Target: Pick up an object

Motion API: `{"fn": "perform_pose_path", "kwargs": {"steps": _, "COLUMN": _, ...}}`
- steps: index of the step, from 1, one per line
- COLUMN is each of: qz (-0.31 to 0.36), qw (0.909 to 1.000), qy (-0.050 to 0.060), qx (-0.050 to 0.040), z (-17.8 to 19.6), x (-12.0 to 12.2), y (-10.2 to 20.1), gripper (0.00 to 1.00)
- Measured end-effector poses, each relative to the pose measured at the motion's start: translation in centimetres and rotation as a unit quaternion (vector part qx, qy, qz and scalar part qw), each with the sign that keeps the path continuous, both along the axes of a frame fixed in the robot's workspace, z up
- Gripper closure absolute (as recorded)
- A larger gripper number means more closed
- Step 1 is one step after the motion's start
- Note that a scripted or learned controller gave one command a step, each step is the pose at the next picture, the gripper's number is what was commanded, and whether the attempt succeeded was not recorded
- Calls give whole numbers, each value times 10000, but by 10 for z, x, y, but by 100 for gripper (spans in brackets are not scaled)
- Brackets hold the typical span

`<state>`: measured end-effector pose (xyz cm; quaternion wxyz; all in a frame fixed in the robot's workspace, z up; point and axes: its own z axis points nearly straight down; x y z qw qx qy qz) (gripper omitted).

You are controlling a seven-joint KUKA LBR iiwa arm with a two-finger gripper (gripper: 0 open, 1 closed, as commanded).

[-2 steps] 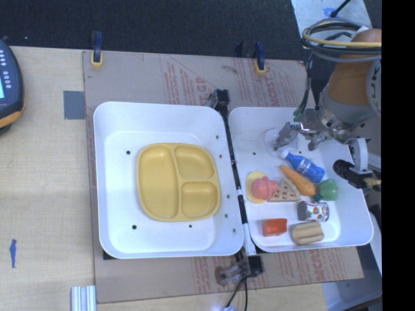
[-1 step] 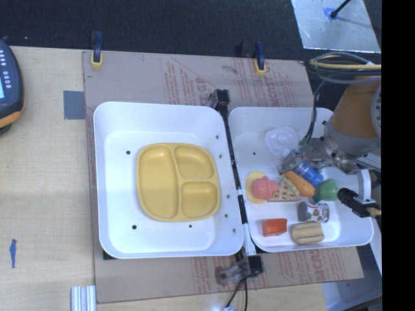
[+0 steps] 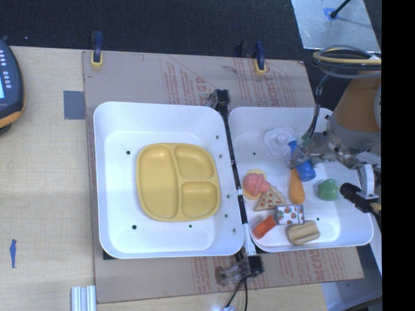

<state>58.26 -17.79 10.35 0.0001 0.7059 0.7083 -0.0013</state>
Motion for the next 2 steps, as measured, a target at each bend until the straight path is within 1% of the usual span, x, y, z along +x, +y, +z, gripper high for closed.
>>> {"fn": "perform_pose_path", "kwargs": {"steps": 1, "qz": 27, "qw": 10000, "qy": -7, "qx": 4, "z": 3, "x": 40, "y": 50, "gripper": 100}}
{"fn": "perform_pose_path", "kwargs": {"steps": 2, "qz": 26, "qw": 10000, "qy": -13, "qx": 18, "z": 93, "x": 18, "y": 120, "gripper": 100}}
